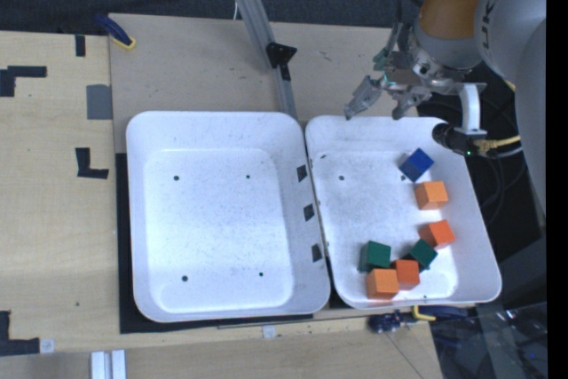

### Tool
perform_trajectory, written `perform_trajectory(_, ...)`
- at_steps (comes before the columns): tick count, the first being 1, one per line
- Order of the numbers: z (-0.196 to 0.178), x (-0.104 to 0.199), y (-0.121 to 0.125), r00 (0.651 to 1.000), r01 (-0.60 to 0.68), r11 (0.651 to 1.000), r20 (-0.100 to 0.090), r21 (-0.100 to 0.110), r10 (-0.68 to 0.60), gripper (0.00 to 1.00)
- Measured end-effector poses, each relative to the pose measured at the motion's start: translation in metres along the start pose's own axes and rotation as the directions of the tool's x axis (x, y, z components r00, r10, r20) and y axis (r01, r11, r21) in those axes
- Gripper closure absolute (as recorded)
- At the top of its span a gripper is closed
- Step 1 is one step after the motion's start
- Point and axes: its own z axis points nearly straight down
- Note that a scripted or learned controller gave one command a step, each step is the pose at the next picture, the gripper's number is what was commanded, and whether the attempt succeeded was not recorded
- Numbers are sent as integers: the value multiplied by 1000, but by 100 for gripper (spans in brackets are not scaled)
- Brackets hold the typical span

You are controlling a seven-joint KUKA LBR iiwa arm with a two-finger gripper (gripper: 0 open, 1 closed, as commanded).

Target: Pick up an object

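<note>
Blocks: blue block point(415, 163), 4 orange, 2 green, all in right bin point(355, 191), mostly near its front-right corner. Pincer point(382, 103) spread, nothing betw. fingers, above bin's back rim. Left bin point(142, 191) alongside.

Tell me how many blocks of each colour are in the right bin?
Blue blocks: 1
Orange blocks: 4
Green blocks: 2
Total: 7
</note>
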Motion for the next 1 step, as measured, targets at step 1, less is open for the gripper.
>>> perform_trajectory(1,0,0,0,1000,0,1000,0,0,0,0)
